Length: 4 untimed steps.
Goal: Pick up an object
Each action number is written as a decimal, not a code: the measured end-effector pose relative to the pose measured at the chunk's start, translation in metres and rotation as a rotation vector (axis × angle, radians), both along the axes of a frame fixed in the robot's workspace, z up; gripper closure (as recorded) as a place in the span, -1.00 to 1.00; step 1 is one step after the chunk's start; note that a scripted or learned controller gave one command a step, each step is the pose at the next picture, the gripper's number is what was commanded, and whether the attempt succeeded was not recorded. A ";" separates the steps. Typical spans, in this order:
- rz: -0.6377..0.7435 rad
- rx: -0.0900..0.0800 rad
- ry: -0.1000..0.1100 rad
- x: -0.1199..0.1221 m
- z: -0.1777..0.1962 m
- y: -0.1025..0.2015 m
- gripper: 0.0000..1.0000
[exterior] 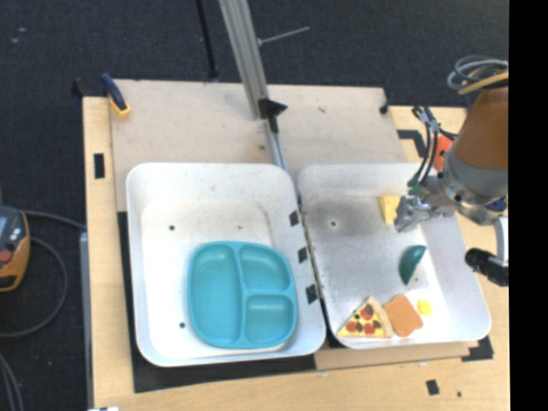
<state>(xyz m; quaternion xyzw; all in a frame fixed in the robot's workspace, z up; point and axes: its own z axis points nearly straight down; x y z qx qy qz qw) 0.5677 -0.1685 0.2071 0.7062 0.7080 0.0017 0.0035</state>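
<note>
My gripper (409,215) hangs over the upper right part of the right bin (342,247), its tip just right of a pale yellow block (390,209) that lies on the bin floor. Nothing shows between its fingers. Below it lies a dark green rounded piece (412,263). Near the bin's front edge sit a pizza slice toy (366,319), an orange bread-like piece (402,314) and a small yellow piece (424,307).
The left bin (154,195) holds a turquoise divided plate (243,294). A slanted metal rail (248,58) rises behind the bins. The wooden bench (188,118) has a blue-yellow clamp (115,95) at its far left corner.
</note>
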 end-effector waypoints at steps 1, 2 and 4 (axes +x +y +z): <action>0.006 0.004 0.004 0.017 0.011 0.058 1.00; 0.004 0.003 0.004 0.043 0.010 0.099 1.00; 0.004 0.003 0.004 0.081 0.031 0.186 1.00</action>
